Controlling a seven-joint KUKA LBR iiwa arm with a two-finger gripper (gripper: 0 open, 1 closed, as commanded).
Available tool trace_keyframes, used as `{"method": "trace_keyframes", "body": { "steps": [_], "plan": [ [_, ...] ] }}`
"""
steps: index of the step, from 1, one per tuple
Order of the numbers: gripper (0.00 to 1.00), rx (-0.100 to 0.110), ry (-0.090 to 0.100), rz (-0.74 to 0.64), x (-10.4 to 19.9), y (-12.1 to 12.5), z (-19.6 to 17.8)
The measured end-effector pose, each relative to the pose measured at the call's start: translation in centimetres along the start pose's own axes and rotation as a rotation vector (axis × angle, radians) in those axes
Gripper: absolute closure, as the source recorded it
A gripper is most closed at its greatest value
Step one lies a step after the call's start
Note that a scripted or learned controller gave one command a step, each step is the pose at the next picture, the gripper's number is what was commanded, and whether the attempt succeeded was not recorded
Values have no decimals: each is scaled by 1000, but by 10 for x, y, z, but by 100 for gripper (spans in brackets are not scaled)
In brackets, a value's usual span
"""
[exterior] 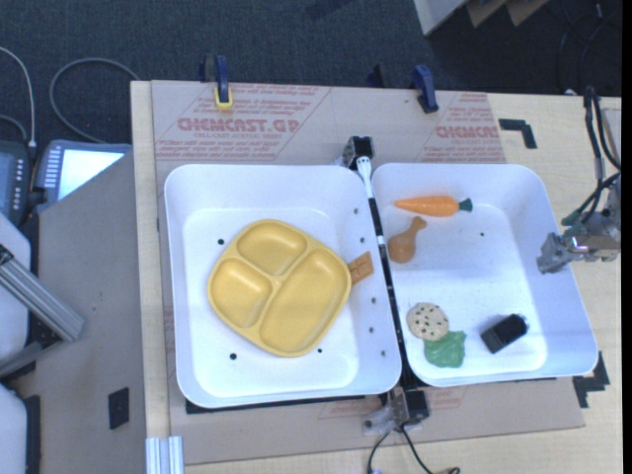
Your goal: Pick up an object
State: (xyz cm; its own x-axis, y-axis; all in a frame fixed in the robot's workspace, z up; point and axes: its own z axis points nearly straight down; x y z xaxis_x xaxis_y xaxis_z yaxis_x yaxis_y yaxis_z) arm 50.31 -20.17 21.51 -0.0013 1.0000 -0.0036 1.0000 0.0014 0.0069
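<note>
Pincer (559, 252) is hanging over the right rim of the right bin (553, 215), seemingly carrying nothing, though whether it is wide or narrow I cannot tell. Left of it a carrot (431, 205) and a drumstick (405, 241) are lying; below-left, a black block (505, 332), a cookie (428, 320) and a green leaf (445, 350) are sitting. Far left, a yellow divided plate (279, 286) is resting in the left bin (188, 265).

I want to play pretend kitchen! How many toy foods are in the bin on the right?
4. The carrot lies at the far side, the drumstick just below it by the left wall, and the cookie touches the green leaf near the front.
</note>
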Motion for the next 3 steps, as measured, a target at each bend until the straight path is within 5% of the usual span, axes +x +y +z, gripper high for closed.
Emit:
{"method": "trace_keyframes", "body": {
  "steps": [3],
  "plan": [
    [100,4,4,-4,157,39,-12]
  ]
}}
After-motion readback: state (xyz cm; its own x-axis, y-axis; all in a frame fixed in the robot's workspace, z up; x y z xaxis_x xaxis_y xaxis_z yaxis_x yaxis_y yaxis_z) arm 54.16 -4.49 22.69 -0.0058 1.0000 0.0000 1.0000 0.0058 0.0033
